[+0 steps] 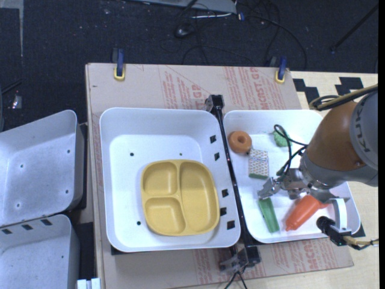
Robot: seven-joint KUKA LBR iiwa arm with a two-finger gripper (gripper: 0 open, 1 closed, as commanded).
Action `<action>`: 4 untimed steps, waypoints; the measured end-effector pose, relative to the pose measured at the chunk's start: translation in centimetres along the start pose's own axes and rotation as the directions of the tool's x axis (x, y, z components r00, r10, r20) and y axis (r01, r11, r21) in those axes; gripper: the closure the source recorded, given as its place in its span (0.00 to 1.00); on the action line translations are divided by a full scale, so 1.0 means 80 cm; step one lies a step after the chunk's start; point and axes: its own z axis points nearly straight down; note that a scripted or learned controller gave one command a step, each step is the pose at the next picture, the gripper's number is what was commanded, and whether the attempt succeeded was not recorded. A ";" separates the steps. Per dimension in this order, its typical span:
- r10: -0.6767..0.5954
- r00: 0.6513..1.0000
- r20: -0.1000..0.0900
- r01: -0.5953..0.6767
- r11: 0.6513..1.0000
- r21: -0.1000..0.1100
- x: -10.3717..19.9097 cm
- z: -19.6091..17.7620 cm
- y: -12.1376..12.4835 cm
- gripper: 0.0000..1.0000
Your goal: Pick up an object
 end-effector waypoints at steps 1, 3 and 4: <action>0.002 1.000 0.000 -0.002 1.000 -0.003 0.000 -0.014 0.001 1.00; -0.003 1.000 0.003 0.003 1.000 -0.010 -0.014 -0.148 0.001 1.00; -0.004 1.000 0.003 0.004 1.000 -0.010 -0.014 -0.215 0.003 1.00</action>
